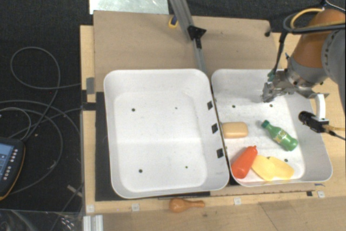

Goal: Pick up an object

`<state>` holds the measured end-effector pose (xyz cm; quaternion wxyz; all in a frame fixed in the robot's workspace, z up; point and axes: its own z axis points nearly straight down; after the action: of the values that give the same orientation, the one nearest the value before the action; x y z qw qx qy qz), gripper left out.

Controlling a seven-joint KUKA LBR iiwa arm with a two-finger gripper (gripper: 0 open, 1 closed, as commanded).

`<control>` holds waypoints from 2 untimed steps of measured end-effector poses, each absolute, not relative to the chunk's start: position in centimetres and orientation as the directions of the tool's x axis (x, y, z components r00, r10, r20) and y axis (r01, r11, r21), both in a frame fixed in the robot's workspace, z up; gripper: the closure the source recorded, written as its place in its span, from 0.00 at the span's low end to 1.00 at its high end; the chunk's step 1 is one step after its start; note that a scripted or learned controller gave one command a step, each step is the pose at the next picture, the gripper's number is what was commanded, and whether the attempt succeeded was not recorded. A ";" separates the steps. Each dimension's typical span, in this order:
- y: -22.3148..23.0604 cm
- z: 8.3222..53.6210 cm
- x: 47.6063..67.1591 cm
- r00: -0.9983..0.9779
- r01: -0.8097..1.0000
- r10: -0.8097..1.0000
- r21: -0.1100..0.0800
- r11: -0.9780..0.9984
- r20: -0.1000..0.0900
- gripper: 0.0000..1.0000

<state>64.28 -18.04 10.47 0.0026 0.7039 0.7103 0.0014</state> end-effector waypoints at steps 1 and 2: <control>-18.1 16.3 63.5 -0.002 1.000 1.000 0.007 0.002 -0.002 1.00; -18.9 22.2 63.0 -0.001 1.000 1.000 0.009 0.001 -0.003 1.00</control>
<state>63.04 -18.89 22.21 0.0042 0.7069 0.7073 0.0020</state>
